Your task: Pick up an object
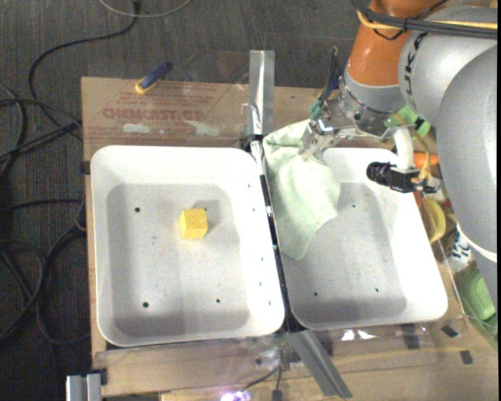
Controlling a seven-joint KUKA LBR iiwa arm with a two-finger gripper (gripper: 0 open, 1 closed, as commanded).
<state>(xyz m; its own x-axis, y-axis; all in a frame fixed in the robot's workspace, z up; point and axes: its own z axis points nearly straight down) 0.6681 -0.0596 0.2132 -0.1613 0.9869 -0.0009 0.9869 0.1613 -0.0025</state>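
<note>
I am reaching in from the right, and my gripper [316, 143] is hanging over the far left corner of the right bin [376, 299], at the top edge of the pale green cloth [305, 199]. The cloth appears pinched between my fingertips: its upper edge is rising to meet them while the rest is sagging down over the bin's wall and floor, which is how a limp thing hangs when gripped at one point. I judge the hold to be slight, since so little fabric is between the tips.

The cloth is lying against the divider between the bins, so I am coming at it from the open side. In the left bin [108, 299] a small yellow block [194, 223] is sitting near the middle, well apart from me. I am leaving it alone, because the cloth is nearer my reach.
</note>
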